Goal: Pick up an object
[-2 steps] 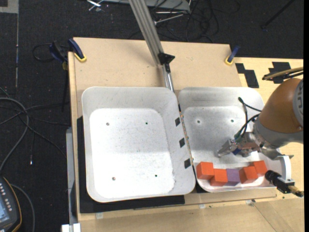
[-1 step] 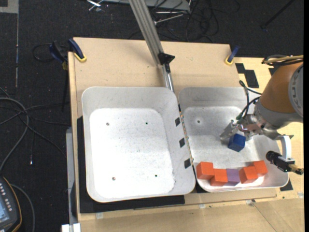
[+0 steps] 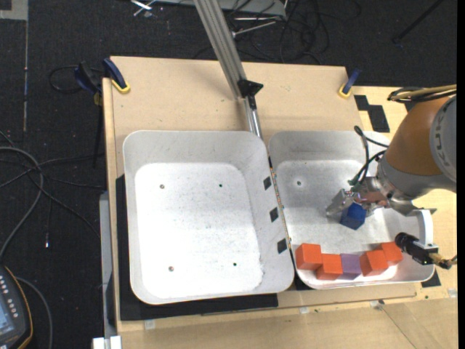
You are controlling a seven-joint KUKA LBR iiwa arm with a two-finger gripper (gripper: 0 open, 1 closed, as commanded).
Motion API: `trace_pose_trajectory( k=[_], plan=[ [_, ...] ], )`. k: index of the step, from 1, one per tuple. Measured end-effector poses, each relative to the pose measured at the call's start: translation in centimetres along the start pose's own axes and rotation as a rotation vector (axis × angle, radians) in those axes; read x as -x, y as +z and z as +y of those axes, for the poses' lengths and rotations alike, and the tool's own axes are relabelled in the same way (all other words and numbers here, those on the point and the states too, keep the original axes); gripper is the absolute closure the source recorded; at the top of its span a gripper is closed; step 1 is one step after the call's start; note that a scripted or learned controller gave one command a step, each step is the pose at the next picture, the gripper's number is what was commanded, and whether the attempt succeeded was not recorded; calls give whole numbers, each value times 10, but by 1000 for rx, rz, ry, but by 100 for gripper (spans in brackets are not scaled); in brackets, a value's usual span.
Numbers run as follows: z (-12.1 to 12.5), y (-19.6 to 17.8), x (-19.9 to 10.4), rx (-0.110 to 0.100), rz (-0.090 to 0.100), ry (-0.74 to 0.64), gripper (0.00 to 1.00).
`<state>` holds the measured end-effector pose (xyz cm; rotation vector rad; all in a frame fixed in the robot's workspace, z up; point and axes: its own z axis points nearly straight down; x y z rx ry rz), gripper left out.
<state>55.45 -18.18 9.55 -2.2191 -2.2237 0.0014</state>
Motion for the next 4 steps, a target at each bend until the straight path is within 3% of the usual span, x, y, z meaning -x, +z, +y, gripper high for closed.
trace_pose_trajectory(
  k=[1, 2, 3, 4],
  plan=[
    [1, -10, 0, 2, 0, 0, 100],
    [56, -29, -74, 6, 2, -8, 100],
    [45, -104, -155, 8, 4, -9, 100],
    [56, -99, -219, 2, 3, -7, 100]
  ],
)
